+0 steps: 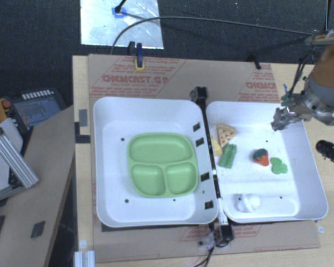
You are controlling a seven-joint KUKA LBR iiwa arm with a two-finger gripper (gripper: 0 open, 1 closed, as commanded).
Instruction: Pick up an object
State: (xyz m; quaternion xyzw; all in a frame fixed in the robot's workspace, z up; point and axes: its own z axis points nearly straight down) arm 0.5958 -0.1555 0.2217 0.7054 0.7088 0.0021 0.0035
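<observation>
Camera view: gripper (pixel 279 121) above right bin (pixel 306 166), nothing held, finger spacing unclear. Strawberry (pixel 261 156) looks light, rigid, probably slick; best gripped across middle.

Arm (pixel 328 77) cut off at right edge — white item (pixel 247 203) indistinct.

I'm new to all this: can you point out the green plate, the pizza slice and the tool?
green plate (pixel 159 149), camera view, top compartment's floor.
pizza slice (pixel 226 133), camera view, middle of the slice.
tool (pixel 279 121), camera view, its tip over the right bin.
</observation>
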